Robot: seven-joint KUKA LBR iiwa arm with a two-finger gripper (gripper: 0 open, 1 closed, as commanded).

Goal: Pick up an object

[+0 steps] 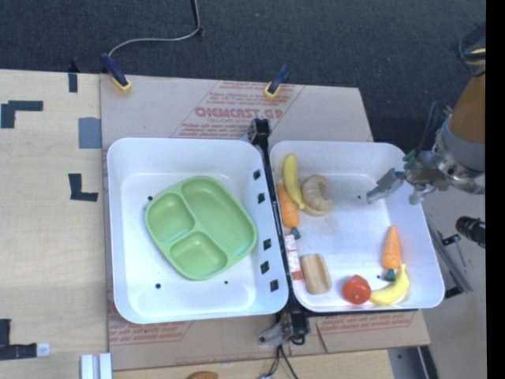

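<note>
**K:** Table [47, 212] is light wood, cardboard sheet [229, 109] under two white bins. Left bin [126, 235] has a green divided plate [200, 226], lying flat.

**M:** Right bin [347, 158]?

**K:** Banana [291, 180] and carrot [287, 205] along the left wall, pastry [317, 194] touching the banana. Bread roll [315, 273] near the front. Tomato [356, 290], second banana [394, 288] and second carrot [390, 248] clustered in the front right corner.

**M:** Gripper [394, 183]?

**K:** Over the right bin's far right part, arm coming in from the right edge. Fingers [382, 188] look spread, nothing between them. Well apart from the pastry, nearest item is the second carrot.
</note>
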